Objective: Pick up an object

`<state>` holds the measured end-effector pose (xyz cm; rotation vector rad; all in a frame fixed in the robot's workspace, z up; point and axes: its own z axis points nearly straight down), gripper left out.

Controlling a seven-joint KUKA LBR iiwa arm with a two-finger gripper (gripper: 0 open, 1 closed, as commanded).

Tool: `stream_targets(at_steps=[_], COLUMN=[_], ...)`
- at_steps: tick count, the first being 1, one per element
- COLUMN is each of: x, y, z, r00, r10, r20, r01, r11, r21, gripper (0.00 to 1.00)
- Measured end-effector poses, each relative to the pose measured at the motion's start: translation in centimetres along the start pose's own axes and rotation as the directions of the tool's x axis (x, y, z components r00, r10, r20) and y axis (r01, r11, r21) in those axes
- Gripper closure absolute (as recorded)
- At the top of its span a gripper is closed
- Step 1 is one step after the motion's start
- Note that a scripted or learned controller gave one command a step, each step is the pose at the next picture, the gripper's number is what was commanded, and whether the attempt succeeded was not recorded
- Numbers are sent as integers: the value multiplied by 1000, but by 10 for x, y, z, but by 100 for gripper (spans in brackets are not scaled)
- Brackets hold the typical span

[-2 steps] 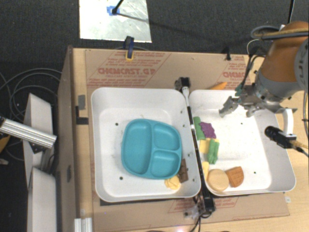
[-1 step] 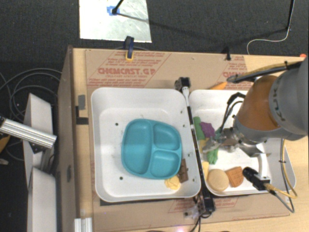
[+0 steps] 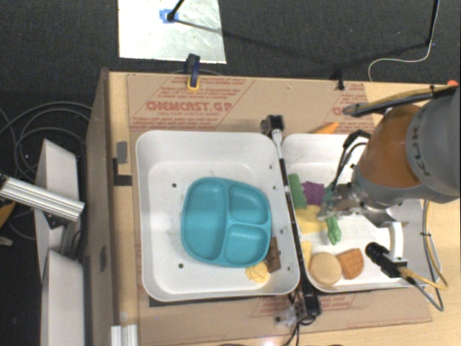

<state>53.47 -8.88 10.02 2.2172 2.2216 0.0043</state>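
**Gripper low over a crowded right bin**

We see the gripper (image 3: 336, 206) low in the right bin (image 3: 364, 231), toward its left side. We cannot tell whether it is released or clenched, and nothing is clearly held.

The likeliest target, in our judgement, is the green piece (image 3: 333, 230). It lies on the bin floor just on the near side of the gripper, perhaps touching it. Its long axis runs roughly far to near with a slight tilt, and one end points back up at the gripper. We cannot make out which end is the thicker.

What could go wrong:
- **Crowding.** A yellow piece (image 3: 308, 222) sits just left of the target and a purple cluster (image 3: 312, 191) lies near on the far left. A closing grasp could catch or shove either one.
- **Offset.** The gripper seems to sit over the far end of the green piece, not its middle. A pinch there may tip the piece or squeeze it out.
- **Alignment.** A grip along the long axis, not across it, would likely slip off.
- **Scatter.** A nudge could push the piece toward the bun (image 3: 325, 268) at the near edge.
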Motion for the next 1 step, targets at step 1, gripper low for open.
stream_targets(at_steps=[1], x=[73], y=[77], z=[-90], r00=[1000], r10=[-11], r20=[-3], r01=[11], r11=[1000], r21=[-12], gripper=[100])
